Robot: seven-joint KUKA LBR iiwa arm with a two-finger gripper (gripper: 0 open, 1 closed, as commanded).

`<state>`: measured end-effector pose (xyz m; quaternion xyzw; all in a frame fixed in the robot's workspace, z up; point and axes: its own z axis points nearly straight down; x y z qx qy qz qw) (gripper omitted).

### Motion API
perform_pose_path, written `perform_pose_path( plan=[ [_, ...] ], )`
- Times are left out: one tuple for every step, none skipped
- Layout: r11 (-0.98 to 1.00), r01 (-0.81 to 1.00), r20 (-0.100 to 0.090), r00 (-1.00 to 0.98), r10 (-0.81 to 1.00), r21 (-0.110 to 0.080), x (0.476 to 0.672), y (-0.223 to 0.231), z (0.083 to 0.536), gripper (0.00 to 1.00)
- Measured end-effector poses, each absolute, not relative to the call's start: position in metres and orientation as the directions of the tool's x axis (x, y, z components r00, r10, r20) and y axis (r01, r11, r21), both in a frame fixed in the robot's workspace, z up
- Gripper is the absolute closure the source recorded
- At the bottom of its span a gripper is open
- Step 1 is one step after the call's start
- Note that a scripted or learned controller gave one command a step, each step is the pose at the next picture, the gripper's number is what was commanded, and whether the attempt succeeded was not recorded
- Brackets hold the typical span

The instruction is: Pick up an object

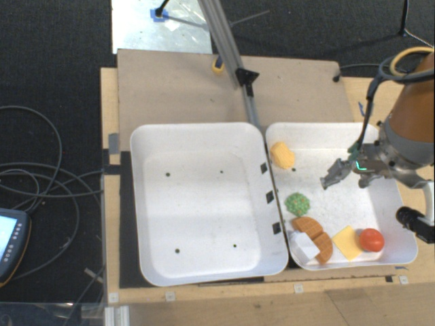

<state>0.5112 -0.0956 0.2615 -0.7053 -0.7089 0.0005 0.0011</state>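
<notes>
Light is bright and even from above. The 2 white bins (204, 202) are almost overexposed, shadows are soft, and the picture is slightly grainy and soft.

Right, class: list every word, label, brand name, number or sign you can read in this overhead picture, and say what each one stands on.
There is no readable text in this view.
Black tabs along the divide between the two white bins: plain, no lettering visible.
Screen of the handheld device at the left edge: lit, but too small and blurred to read.
Blue piece on the pale floor panel: no legible marks.
Food items in the right bin: unmarked.
</notes>
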Motion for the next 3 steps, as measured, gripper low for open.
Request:
perform_pose_path(
  plan=[
    [0.002, 1.0, 0.0, -0.002, 1.0, 0.002, 0.512, -0.096, 0.263, 0.0],
    [0.001, 1.0, 0.001, -0.001, 1.0, -0.003, 0.51, -0.09, 0.22, 0.0],
    [0.0, 1.0, 0.001, 0.0, 1.0, -0.005, 0.502, -0.095, 0.164, 0.0]
  ],
)
